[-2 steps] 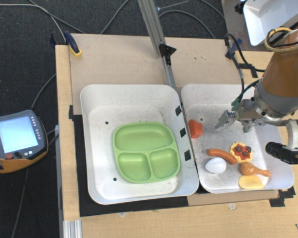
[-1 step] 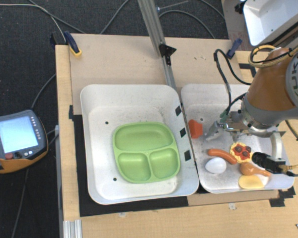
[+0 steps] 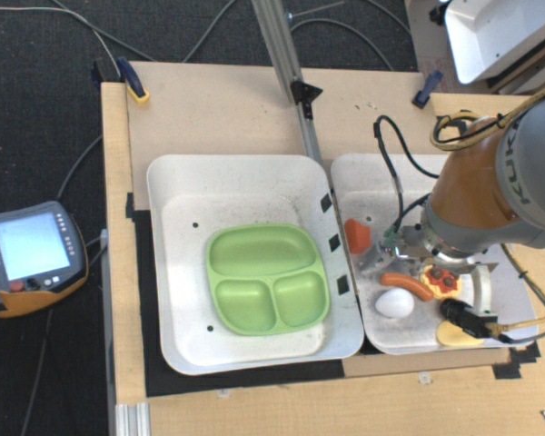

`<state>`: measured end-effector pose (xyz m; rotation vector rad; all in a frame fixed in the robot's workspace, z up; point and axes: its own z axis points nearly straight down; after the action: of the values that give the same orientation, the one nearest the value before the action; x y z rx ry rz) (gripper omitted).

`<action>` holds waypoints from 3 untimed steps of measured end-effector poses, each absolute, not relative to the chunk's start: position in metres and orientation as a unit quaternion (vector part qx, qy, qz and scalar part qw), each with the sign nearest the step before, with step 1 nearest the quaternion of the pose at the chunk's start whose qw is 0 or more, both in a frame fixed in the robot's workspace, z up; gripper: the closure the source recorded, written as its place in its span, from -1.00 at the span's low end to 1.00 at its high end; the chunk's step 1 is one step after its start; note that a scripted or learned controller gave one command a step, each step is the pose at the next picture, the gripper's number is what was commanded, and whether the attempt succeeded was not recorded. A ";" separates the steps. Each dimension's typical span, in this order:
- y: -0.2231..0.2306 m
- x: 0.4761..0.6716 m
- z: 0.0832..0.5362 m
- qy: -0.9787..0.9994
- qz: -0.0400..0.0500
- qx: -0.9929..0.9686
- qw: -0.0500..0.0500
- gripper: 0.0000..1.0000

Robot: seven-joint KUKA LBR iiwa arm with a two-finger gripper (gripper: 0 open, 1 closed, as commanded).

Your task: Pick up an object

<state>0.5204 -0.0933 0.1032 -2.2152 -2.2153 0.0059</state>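
In the right bin, my gripper hangs low, just right of a small orange-red block. An orange sausage-shaped piece lies right below the gripper, with a white egg in front of it. Partly under the wrist sits a red and yellow toy. A flat yellow piece rests at the bin's front right corner. Nothing can be seen held in the gripper.
The left bin holds a green divided plate. A metal pole slants down to the wall between the bins. The bulky orange and grey arm covers the right bin's right half. A teach pendant lies off the bench at the left.
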 end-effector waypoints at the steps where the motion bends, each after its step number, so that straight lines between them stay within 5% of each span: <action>1: -0.094 0.523 0.117 -0.707 -0.001 -0.707 0.001 1.00; 3: -0.091 0.521 0.228 -0.708 -0.002 -0.707 -0.003 1.00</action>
<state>0.5205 -0.0910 0.2279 -2.2237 -2.2269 -0.0063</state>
